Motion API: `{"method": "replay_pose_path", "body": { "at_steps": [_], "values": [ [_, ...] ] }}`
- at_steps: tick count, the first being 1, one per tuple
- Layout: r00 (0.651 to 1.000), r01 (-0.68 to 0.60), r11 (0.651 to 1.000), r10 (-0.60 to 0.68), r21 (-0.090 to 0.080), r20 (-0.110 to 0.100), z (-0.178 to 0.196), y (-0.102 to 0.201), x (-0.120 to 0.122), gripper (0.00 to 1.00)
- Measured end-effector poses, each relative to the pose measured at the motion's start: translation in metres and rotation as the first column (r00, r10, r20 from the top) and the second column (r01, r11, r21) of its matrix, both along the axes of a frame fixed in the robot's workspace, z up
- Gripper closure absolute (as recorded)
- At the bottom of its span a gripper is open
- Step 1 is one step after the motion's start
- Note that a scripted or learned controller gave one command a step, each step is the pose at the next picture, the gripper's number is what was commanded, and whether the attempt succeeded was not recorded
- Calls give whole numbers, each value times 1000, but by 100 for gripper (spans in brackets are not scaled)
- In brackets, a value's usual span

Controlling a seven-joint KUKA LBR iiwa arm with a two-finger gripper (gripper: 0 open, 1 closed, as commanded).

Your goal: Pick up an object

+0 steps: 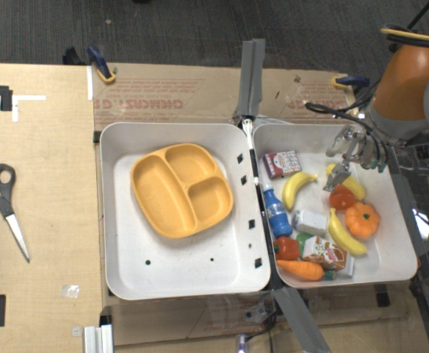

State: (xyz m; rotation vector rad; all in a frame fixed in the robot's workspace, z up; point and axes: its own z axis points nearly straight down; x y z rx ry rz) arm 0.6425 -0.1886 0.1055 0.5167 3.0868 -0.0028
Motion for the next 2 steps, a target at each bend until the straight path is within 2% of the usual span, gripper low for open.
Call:
{"method": "replay_pose_path", "body": {
  "at_steps": [1,2],
  "values": [
    [1000,-2,1000,2,-3,6,11,0,2,100],
    [1000,-2,1000,2,-2,6,11,0,2,0]
  ]
}}
